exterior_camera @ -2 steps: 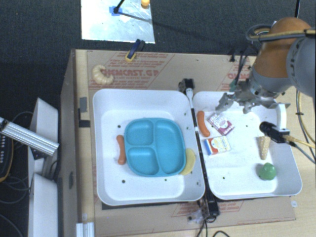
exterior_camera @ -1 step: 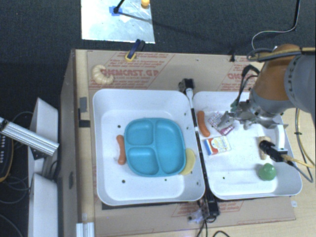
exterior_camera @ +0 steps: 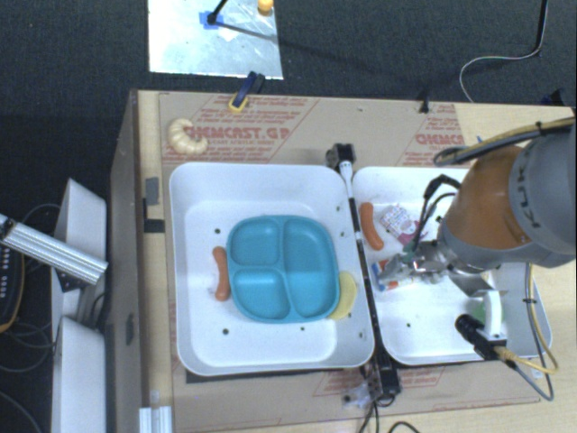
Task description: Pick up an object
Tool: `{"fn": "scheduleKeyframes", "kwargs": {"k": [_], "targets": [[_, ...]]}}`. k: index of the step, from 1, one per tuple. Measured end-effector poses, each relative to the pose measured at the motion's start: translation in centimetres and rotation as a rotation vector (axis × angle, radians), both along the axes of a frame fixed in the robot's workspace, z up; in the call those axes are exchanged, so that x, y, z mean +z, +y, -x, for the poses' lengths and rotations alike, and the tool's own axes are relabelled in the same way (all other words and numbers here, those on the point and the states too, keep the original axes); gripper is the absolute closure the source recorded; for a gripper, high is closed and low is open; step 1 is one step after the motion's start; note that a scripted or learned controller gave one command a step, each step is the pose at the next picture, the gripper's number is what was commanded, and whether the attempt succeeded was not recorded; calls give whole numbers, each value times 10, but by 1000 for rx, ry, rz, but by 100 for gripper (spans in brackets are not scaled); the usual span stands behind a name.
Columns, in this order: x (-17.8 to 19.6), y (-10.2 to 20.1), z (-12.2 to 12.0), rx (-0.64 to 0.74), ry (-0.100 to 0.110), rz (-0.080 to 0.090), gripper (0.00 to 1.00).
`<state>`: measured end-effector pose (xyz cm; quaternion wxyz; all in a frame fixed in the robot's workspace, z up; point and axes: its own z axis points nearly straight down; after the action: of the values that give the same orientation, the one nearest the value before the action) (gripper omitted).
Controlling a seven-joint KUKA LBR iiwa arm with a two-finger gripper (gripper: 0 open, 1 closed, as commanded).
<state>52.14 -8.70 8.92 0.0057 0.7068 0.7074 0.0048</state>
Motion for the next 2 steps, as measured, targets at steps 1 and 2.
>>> {"fn": "scheduleKeyframes", "kwargs": {"k": [1, 2], "targets": [[1, -27, -71, 2, 1, 0, 0], [1, -69, -19, 0, -1, 1, 0]]}}
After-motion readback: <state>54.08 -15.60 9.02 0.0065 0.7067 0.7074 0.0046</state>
